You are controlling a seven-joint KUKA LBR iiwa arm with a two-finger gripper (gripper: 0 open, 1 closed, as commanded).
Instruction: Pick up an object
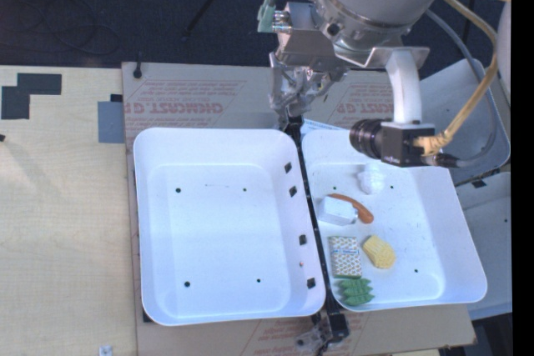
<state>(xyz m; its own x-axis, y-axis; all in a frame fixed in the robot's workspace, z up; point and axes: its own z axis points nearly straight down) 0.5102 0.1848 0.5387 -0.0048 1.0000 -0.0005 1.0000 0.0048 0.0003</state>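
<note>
My gripper (293, 98) hangs above the back edge where the two bins meet, away from every object. The right bin (434, 221) holds several small items. A small white piece (370, 179) lies near its back. In front of it, an orange curved piece (357, 208) rests against a white block (337, 213). Further forward are a checkered packet (345, 255), a yellow corn-like piece (379, 251) and a green leafy piece (355, 290) at the front edge.
The left bin (217, 221) is white with small dark holes in its floor. A black camera unit (388, 141) on the arm overhangs the right bin's back. Both bins sit on brown cardboard (200, 100); cables trail at the right.
</note>
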